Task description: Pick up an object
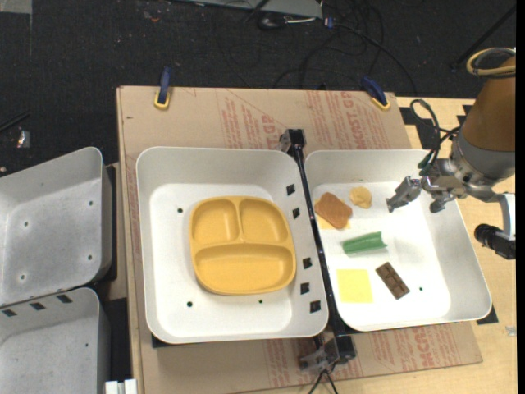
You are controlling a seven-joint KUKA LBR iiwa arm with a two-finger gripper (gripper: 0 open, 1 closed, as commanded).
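Fingers [400, 195] of the gripper [420, 197] stand apart with nothing between them, hanging over the upper right part of the right bin [459, 245], right of the small pale yellow piece [360, 196].

Nearest the camera in that bin lie a flat yellow square [354, 286] and, just beside it to the right, a dark brown bar [392, 280] set at a slant. Above them rests a green piece [363, 243]. Farther back sits an orange-brown block [333, 210], with the pale yellow piece close on its right.

Left bin [164, 245] holds a yellow divided tray [243, 245] with three compartments, lying flat near the middle.

Both bins rest side by side on a cardboard-covered surface [213, 113], with two clamps, blue and yellow, [163, 89] at its far edge. Beyond it, cables [353, 23] trail over a dark floor [66, 39].
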